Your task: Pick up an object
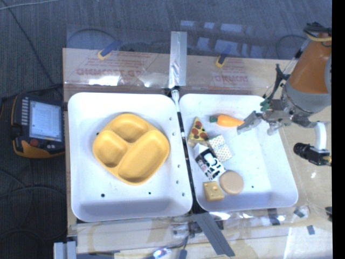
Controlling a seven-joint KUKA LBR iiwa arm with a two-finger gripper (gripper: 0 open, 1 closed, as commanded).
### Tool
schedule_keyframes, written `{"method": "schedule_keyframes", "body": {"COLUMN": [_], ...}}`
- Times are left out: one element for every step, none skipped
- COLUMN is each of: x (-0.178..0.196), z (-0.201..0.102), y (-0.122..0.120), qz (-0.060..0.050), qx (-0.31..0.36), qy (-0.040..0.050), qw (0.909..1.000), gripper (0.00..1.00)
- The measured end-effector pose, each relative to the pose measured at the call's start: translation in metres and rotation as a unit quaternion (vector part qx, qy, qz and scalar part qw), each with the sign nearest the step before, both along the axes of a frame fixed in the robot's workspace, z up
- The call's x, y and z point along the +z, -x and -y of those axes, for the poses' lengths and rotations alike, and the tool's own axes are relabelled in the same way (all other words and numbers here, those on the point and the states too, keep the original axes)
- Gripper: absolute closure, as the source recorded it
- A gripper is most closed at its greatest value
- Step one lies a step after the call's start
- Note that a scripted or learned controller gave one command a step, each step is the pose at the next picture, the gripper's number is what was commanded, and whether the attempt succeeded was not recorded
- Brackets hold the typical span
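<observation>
The right bin (269, 169) holds several small items. An orange toy carrot (227, 121) lies near its back, and a pizza slice (197, 130) sits by the left wall. Around the middle lie a checkered packet (220, 147) and a black-and-white item (209, 163). A round tan disc (232, 183) and a yellow cube (213, 191) rest near the front. My gripper (261, 124) hangs over the bin's back right part, just right of the carrot. It is open, with nothing between its fingers (248, 123).
In the left bin (81, 198) sits a yellow divided plate (131, 147). A handheld pendant (36, 125) lies left of the bench. A metal strip (177, 58) stands behind the wall between the bins. The arm's orange band (312, 69) rises at the right.
</observation>
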State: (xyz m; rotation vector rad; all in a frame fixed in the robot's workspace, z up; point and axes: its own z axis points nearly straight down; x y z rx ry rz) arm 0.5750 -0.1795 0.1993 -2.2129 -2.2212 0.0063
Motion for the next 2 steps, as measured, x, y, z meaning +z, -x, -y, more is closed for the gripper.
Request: {"method": "schedule_keyframes", "body": {"x": [-0.031,-0.109], "z": [-0.021,-0.007], "y": [-0.06,-0.069], "qz": [0.0,0.001], "qx": [0.031,0.111], "qy": [0.0015,0.0016], "qw": [0.9995,0.9938], "gripper": [0.0,0.0]}}
